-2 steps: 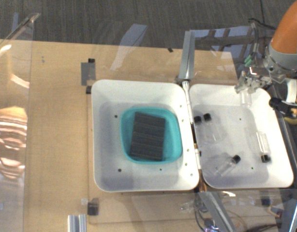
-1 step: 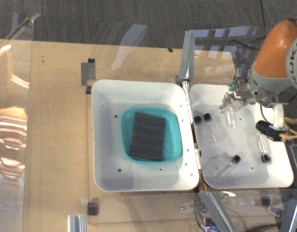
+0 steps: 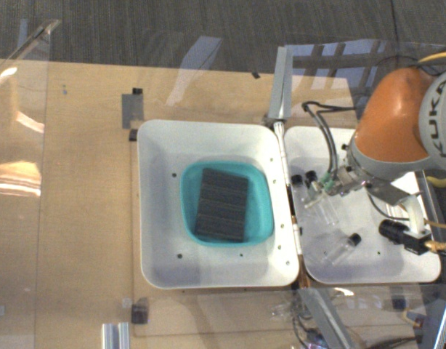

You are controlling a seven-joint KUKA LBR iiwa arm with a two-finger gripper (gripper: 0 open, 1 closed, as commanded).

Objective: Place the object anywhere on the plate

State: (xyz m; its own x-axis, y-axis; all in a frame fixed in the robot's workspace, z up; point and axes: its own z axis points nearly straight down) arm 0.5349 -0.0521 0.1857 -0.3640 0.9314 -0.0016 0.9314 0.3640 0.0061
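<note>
Wood bench (image 3: 70,217) w/ two white bins: left bin (image 3: 159,257), right bin (image 3: 386,269), side by side.

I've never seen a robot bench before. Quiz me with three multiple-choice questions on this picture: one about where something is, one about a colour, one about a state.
1. The turquoise square plate lies in:
A. the left white bin
B. the right white bin
C. the bare bench

2. The band on the arm is:
A. blue
B. orange
C. green

3. The dark ribbed rectangular block is:
A. standing on edge
B. hanging in the air
C. lying flat on the plate

Answers: 1 A, turquoise sits inside the left bin; 2 B, the dome-like band is orange; 3 C, the block rests flat mid-plate.
</note>
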